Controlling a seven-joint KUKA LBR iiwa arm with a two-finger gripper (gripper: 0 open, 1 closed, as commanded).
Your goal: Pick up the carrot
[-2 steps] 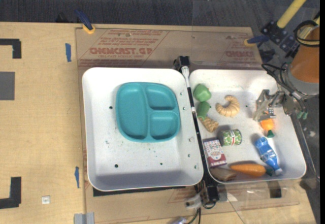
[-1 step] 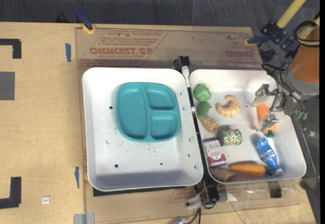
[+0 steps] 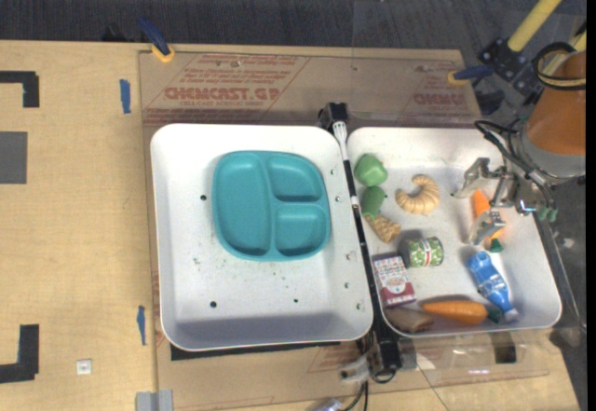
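Two white bins sat side by side on the tan desk [image 3: 74,213]; the left bin [image 3: 186,307] bore a teal divided plate [image 3: 272,204]. Over the right bin [image 3: 540,297], the gripper [image 3: 484,204] had its fingers [image 3: 473,174] clenched on a small carrot [image 3: 480,205]. A larger orange vegetable [image 3: 454,310] lay near the front wall.

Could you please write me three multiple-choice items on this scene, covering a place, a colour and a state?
1. Where does the divided plate lie?
A. left bin
B. right bin
C. on the bench

2. What colour is that plate?
A. red
B. teal
C. yellow

3. What sits between the fingers of the pincer?
A. a croissant
B. a can
C. a small carrot

Answers: 1 A, it rests in the left bin. 2 B, it is teal all over. 3 C, the orange piece shows between the metal fingers.
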